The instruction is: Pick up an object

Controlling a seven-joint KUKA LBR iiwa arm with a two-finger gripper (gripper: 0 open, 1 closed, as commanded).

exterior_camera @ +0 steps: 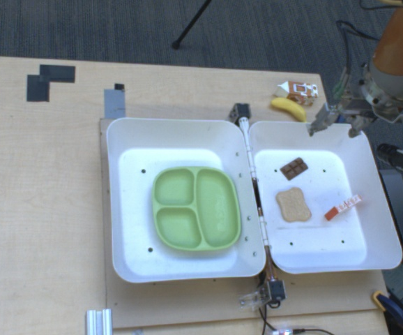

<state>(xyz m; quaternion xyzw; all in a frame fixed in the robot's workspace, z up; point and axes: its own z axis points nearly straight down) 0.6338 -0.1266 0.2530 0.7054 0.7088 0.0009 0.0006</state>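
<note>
The gripper (339,122) hangs with fingers spread, grasping nothing, above the right bin's (379,246) far rim; the chocolate bar (294,167) lies below-left.

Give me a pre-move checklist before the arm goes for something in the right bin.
1. Targets in right bin: chocolate piece, bread slice, red-and-white tube present: ok.
2. Items apart, not stacked: ok.
3. Gripper over a target: not ok, it hangs at the bin's far rim.
4. Gripper free of objects: ok.
5. Finger opening: cannot tell.
6. Green divided plate sits in left bin, off the path: ok.
</note>
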